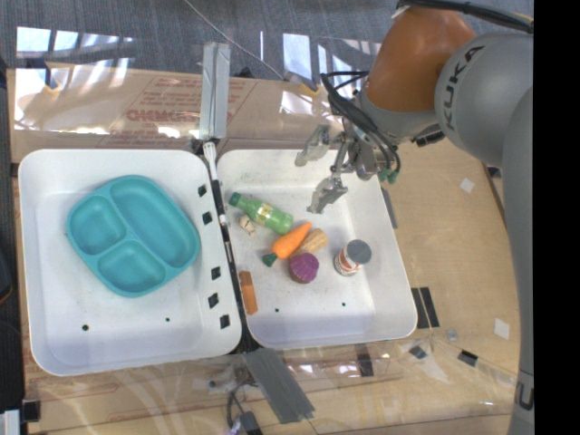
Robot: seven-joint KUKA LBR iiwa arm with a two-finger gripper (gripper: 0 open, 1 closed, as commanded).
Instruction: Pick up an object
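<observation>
The orange plastic toy carrot (292,240), lying tilted with its green top pointing down-left, is sitting in the right-hand shallow white bin (376,306) just below and slightly left of the two-finger gripper (319,178), and it looks the likeliest thing for the pick, though the task names no particular object. The gripper is hanging above the bin's upper part with its metal fingers (326,194) spread wide and nothing between them, which fits an approach rather than a grasp. The other candidates are crowding close under it: a green plastic bottle with a yellow cap (261,212) is lying on its side down-left of the fingers, a small tan oval piece (314,239) is touching the carrot's thick end, a round purple toy vegetable (304,267) is resting just beneath that, and a small can with a grey lid (352,256) is standing a little to the lower right. Because these are bunching together, a wide opening is probably sensible, yet it risks catching a neighbour. Far to the gripper's left, a teal divided plastic plate (133,234) is occupying the other bin, well apart from the work.
</observation>
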